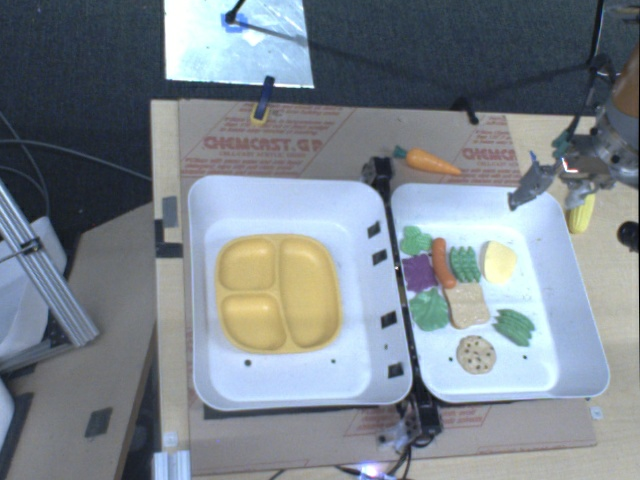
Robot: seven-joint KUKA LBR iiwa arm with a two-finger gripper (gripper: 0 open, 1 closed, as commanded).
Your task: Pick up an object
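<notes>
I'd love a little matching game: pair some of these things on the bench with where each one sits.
Things:
1. tray
2. cookie
3. carrot
4. pincer

Places:
A. on the cardboard behind the bins
B. over the right bin's far right corner
C. in the left bin
D. in the right bin, nearest the front

Pairs: 1-C, 2-D, 3-A, 4-B

Gripper low, at right edge
</notes>
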